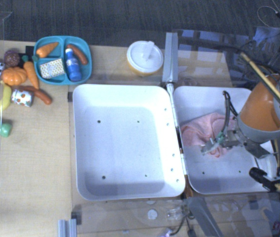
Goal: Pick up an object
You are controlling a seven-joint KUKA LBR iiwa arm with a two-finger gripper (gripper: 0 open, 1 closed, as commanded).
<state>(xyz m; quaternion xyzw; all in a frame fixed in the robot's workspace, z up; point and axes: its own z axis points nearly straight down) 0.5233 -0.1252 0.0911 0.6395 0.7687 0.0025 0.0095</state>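
Observation:
A crumpled pink cloth (pixel 199 130) lies in the right bin (pixel 228 179), toward its left wall. My gripper (pixel 214 145) reaches in from the right and sits low on the cloth's lower right edge, touching or pressing into it. The grey wrist with its orange band (pixel 259 108) hangs over the right side of that bin and hides part of the bin floor. The gripper's tips blend into the folds of the cloth.
The left bin (pixel 125 147) lies beside the right one, parted from it by a metal divider (pixel 170 58). On the bench to the left stand a blue sectioned plate (pixel 83 48) with toy food, a white lidded cup (pixel 145 57), loose toy vegetables (pixel 19 80) and a green block (pixel 1 128).

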